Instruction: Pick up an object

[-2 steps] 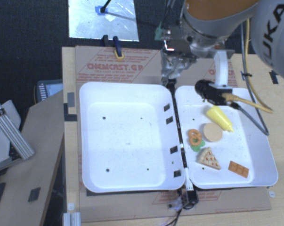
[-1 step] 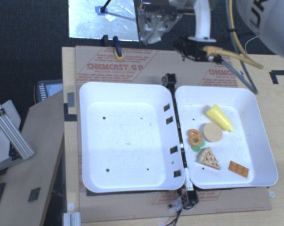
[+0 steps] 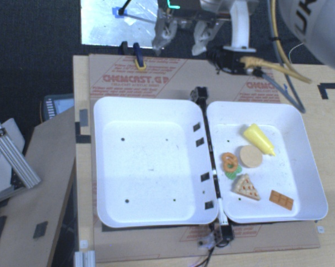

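Camera view — board (image 3: pixel 135 78) reads "CHEMCAST", perhaps "GP"; claw (image 3: pixel 181 40) empty.

The pincer (image 3: pixel 182 39) hangs open above the bench, nothing between its fingers.

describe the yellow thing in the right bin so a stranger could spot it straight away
Look in the right bin, where a few small food items lie. The yellow bottle lies tilted nearest the far wall, just above the tan disc. It is the only yellow, tapered item there.
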Controlling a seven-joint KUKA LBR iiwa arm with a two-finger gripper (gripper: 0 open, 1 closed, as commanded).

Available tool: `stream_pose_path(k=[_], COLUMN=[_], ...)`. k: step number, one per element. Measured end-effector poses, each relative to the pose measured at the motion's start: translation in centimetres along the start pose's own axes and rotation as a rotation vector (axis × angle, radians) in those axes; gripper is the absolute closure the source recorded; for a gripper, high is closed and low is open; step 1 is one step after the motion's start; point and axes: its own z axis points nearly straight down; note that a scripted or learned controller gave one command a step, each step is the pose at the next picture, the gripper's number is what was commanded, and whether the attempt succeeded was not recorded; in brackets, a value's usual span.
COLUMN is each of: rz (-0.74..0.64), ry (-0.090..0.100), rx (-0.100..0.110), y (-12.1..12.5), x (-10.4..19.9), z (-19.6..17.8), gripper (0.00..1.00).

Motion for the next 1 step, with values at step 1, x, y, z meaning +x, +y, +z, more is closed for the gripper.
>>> stream_pose_path(k=[1], rz=[-0.003], ry=[0.001], rx=[-0.003], y=[0.02], x=[0.01], z=[-1.18], gripper=[1.00])
